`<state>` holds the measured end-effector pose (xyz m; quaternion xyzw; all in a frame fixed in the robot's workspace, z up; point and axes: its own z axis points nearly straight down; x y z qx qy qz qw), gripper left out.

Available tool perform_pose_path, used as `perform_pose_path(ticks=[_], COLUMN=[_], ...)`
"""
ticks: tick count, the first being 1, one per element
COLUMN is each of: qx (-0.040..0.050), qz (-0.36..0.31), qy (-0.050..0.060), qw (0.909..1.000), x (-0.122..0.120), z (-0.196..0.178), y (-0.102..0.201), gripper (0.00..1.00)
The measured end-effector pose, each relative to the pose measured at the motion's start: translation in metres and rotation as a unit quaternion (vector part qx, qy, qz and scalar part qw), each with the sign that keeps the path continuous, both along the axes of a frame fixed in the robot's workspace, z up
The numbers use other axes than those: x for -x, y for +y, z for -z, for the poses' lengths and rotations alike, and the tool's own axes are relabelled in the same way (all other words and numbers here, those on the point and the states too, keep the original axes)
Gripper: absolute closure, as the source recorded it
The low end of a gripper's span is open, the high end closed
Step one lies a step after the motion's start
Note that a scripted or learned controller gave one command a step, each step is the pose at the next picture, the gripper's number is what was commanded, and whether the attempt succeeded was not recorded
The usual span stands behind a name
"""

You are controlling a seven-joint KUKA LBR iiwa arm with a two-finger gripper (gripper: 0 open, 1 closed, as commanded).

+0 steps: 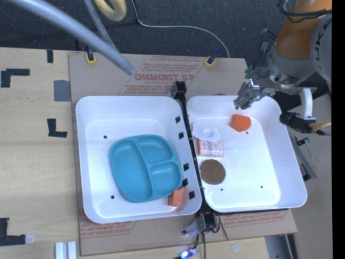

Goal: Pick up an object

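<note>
My gripper (242, 102) hangs over the back of the right bin (280, 161), just above and left of an orange block (241, 123). Nothing shows between its fingers. Further left in that bin lie a clear plastic lid (207, 131), a red and white packet (209, 147) and a brown round disc (213, 171). In the left bin (91, 123) a blue divided plate (145, 167) lies flat, with a small orange block (176, 197) at its front right corner.
A black divider clip strip (186, 144) runs between the two bins. Both bins rest on a cardboard sheet (156, 74). A grey pole (64, 20) crosses the upper left, and a white cable (183, 31) trails behind the bins.
</note>
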<state>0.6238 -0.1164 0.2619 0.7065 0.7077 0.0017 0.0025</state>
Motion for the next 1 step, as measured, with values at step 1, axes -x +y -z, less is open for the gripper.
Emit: perform_pose_path(ticks=[1], qx=[-0.0012], qz=[-0.002], qy=[0.004], qw=[1.0000], x=[-0.0086], z=[0.0059], y=[0.0579], gripper=[1.00])
